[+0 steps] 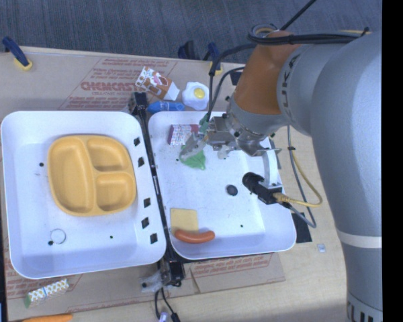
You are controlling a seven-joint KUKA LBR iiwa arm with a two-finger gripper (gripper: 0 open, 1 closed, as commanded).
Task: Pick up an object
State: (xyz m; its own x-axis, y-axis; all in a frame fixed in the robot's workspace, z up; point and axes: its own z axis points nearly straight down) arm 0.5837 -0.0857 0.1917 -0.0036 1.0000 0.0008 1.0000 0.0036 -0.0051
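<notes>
Single fixed camera above bench [107, 69], looking down at a slant, medium distance; both white bins [27, 247] in frame, arm [336, 113] entering from right.

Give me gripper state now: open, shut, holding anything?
Two-finger gripper: cannot be told; it sits low over the small green object in the right shallow white bin.
</notes>
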